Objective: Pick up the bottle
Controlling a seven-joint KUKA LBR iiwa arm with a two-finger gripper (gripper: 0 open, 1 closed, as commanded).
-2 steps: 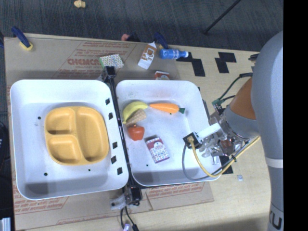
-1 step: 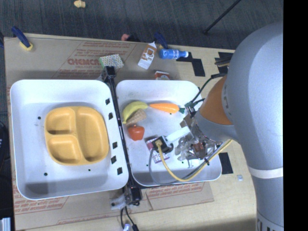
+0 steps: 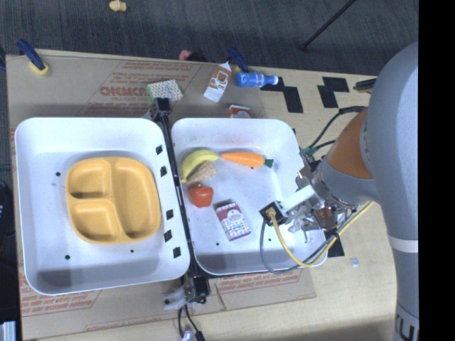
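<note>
Camera view: bottle (image 3: 256, 80) lies outside the bins, well apart from fingers (image 3: 302, 222) whose state is unclear.

A robotics laboratory. My grey arm (image 3: 398, 155) reaches over a bench (image 3: 341, 290) covered with flattened printed cardboard (image 3: 121, 84), on which two white bins (image 3: 43, 261) are fixed side by side with clamps (image 3: 32, 57). Cables (image 3: 298, 251) run beside them; black marker squares (image 3: 334, 91) are stuck to the surface, and dark carpet (image 3: 213, 13) lies beyond.
</note>
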